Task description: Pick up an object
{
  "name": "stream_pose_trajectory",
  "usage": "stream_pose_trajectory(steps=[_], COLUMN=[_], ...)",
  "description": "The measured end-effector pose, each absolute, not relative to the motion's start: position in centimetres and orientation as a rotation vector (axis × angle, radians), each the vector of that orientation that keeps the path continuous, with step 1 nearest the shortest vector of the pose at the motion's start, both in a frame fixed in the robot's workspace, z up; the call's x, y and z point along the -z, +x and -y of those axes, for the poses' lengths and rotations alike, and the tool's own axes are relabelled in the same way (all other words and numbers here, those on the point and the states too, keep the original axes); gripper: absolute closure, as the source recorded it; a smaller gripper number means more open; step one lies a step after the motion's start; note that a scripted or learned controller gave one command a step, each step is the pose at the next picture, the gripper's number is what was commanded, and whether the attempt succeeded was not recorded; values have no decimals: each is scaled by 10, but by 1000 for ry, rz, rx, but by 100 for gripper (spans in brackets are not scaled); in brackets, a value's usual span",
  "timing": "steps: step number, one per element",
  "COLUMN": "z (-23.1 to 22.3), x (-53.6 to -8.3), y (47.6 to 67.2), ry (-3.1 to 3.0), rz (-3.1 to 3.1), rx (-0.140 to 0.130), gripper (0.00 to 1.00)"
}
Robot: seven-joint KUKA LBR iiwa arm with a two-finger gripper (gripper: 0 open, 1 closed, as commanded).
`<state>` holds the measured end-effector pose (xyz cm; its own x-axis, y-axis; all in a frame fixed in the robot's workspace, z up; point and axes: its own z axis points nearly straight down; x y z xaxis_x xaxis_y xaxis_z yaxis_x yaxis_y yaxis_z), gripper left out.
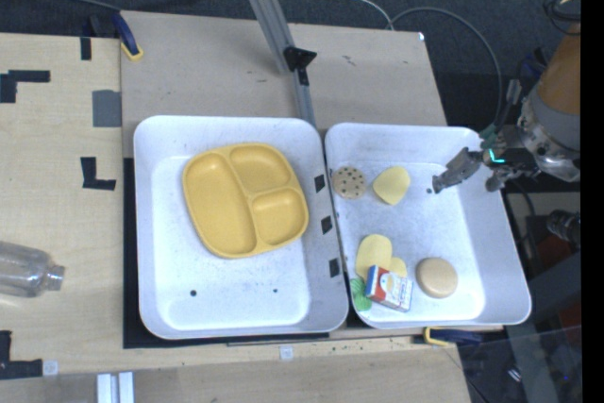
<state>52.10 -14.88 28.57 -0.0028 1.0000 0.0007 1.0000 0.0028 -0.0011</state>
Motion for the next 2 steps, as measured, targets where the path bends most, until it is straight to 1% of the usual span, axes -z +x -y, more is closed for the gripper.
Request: stream_pose_trajectory(steps=[1, 2], z=[193, 211], x=[-209, -121], y=[527, 533], ry=[-2220, -2217], rz=[2214, 2216], rx=[-10, -9], gripper=[0, 0])
